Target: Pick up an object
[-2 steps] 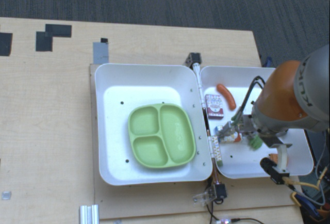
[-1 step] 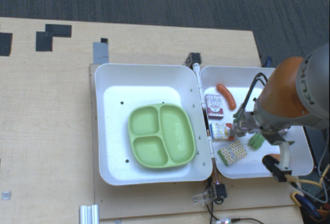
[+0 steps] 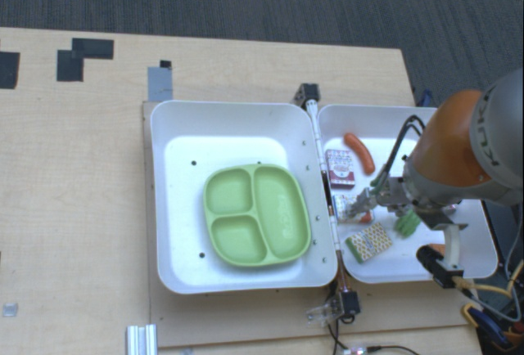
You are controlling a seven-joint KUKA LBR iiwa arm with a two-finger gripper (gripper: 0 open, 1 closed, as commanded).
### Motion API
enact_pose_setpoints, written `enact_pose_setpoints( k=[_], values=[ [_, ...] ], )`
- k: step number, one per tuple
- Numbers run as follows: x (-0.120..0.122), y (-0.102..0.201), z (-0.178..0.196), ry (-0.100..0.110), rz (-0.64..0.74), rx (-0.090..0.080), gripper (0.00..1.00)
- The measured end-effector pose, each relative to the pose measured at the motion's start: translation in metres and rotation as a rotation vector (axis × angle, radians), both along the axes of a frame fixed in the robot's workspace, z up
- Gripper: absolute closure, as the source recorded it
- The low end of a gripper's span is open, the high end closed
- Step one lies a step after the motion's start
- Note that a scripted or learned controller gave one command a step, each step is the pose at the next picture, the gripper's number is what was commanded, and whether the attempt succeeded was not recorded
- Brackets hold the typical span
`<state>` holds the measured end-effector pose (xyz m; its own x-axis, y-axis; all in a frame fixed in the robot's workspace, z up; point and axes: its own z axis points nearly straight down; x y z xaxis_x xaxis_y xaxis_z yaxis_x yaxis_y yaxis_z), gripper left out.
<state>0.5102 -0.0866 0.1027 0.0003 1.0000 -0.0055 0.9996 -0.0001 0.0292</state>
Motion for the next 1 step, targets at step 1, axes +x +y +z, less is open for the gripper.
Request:
enact_pose_setpoints(
  k=[1],
  values=[
    [0.0016,0.0016,0.0108,-0.003,0.002,0.003,1.0]
  ],
)
